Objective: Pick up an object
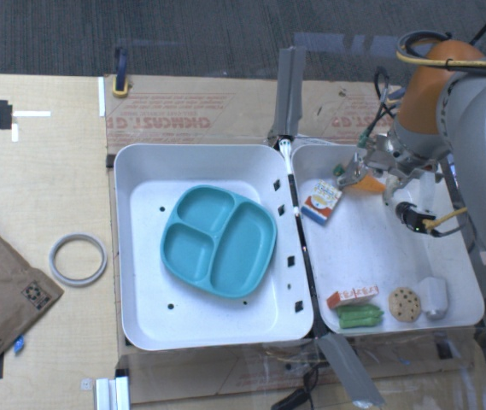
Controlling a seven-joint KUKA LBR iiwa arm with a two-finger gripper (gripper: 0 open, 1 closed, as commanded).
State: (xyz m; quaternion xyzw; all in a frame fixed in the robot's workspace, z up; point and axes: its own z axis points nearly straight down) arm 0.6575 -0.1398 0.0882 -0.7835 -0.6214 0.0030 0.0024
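Near the front rim of the right white bin (473,310) lie a round speckled cookie (405,303) and a green packet (360,316). Farther back, the small white-and-blue carton (320,202) sits just at eight o'clock from the pincer (355,171); whether the pincer is wide or narrow cannot be told.

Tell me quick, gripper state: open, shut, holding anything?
Gripper: cannot be told from this view. It sits low in the right bin, by the small carton and an orange item.
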